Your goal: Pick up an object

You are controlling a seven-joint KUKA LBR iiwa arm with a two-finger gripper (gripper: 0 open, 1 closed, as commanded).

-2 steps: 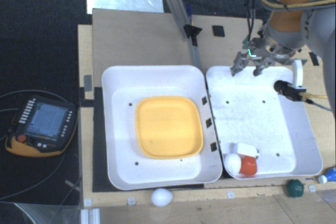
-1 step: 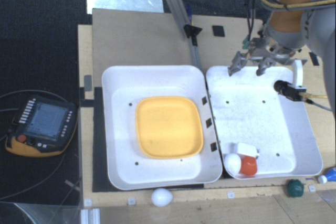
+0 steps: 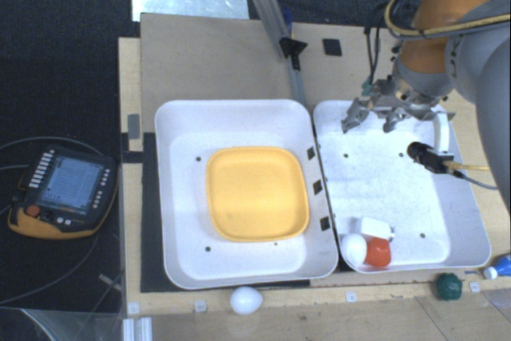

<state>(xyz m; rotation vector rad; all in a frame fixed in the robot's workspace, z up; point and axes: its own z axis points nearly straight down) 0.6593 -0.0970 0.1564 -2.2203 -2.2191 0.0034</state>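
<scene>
Yellow square plate [image 3: 258, 193] | glossy white bin [image 3: 180, 132] | end effector [image 3: 374, 120] open, unladen

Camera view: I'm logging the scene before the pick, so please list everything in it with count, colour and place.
Shallow plastic bins: 2, white, side by side on the bench.
Square plastic plate: 1, yellow, in the left bin.
Round ball: 1, white, right bin's near corner.
Small rounded object: 1, red-orange, touching the ball.
Small block: 1, white, just behind them.
Egg-shaped object: 1, white, on the bench in front of the left bin.
Small ball: 1, dark green, bench, near right.
Handheld control pendant: 1, grey and orange, far left.
Arm: 1, grey and orange, from the right.
Gripper: 1, grey, above the right bin's far end.
</scene>
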